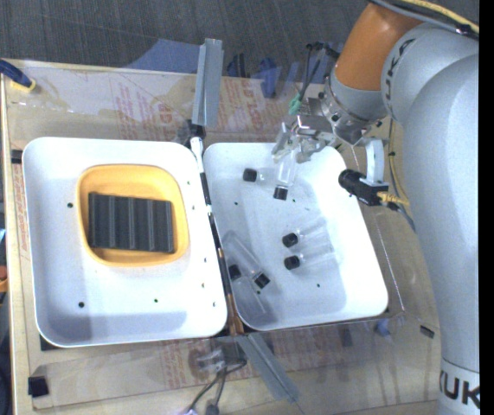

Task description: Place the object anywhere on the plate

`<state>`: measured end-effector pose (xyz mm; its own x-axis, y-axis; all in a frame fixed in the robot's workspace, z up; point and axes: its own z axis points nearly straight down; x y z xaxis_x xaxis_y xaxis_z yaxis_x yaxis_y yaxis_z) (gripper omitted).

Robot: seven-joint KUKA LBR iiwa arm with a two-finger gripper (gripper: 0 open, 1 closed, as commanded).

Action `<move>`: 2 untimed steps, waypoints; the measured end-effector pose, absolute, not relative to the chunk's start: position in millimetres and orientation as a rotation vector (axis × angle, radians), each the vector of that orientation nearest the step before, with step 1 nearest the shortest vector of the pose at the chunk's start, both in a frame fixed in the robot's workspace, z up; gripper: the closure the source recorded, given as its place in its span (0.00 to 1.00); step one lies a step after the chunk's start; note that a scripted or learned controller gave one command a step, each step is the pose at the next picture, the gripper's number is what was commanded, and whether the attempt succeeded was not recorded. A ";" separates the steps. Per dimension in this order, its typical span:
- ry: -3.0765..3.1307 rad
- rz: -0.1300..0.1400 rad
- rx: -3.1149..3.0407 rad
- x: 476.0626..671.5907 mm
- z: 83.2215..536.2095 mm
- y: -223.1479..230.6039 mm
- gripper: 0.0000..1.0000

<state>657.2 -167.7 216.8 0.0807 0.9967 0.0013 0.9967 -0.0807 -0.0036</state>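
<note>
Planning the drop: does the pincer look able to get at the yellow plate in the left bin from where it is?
Probably yes. The pincer hangs over the right bin; only the low rims between the bins lie toward the yellow plate, whose top is open.

claw [291,145]: over the far edge of the right bin [363,275]
vials [303,249]: clear, black-capped, scattered in that bin, nearer the camera than the claw
plate [132,180]: yellow, in the left bin [48,301], well left of the claw
table [99,89]: under both bins
</note>
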 end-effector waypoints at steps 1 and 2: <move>-2.435 0.004 -1.979 656.3 174.3 -133.0 1.00; -2.621 0.001 -1.731 656.9 218.4 -82.8 1.00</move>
